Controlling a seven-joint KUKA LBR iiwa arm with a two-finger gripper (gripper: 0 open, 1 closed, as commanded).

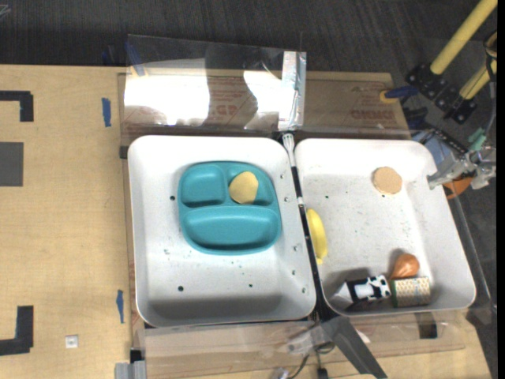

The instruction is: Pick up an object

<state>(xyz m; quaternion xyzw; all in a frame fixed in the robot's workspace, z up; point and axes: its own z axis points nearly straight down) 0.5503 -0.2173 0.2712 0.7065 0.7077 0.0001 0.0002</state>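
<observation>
The right bin (442, 235) holds a round tan disc (387, 180) near its back, a yellow banana (317, 233) along its left wall, and an orange-brown lump (405, 264) at the front. Beside the lump lie a black-and-white toy cow (369, 289) and a tan woven cylinder (412, 290). In the left bin (150, 235) a teal divided plate (229, 227) carries a yellow piece (244, 186) in its back right compartment. My gripper (451, 177) sits at the right bin's far right rim, apart from every object, with nothing seen in it.
A clear plastic sheet (213, 93) stands behind the left bin. Yellow poles and black clamps (450, 61) crowd the back right corner. Flat cardboard covers the bench to the left of the bins.
</observation>
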